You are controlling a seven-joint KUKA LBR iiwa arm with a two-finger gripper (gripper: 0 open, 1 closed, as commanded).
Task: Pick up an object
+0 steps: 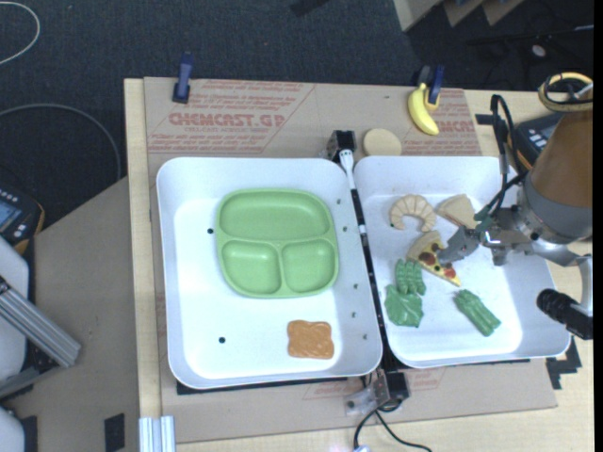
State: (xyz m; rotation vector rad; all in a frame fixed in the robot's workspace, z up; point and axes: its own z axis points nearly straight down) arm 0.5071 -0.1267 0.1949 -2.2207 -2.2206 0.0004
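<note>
Nearest, a brown piece of toast point(311, 339) lies alone in the left bin point(179, 252), in front of a green divided plate point(278, 241); both are well apart from the arm and no concern here.

In the right bin point(452, 347) the near things are a green leafy piece point(406, 293) and a green pickle point(477, 312), with bare floor between them. Just behind them lies a pizza slice point(435, 258), which I judge to be the likely target, since the end effector point(464, 245) sits low right at its right edge. Whether the end effector is open or closed I cannot tell, and nothing is visibly held in it.

The risks follow from the crowding. The slice is flat and thin, so a grasp from the side may slide over it or push it left against the leafy piece, which lies just beside it. The slice may also tip out during a lift if only its edge is caught.

Farther back, a croissant point(413, 212) and a wedge of bread point(458, 210) lie close behind the slice; a slightly misplaced closing could nudge either one or catch two things together.

Beyond the bins, a banana point(423, 111) and a round biscuit point(382, 142) rest on the bench point(236, 116), out of harm's way.
</note>
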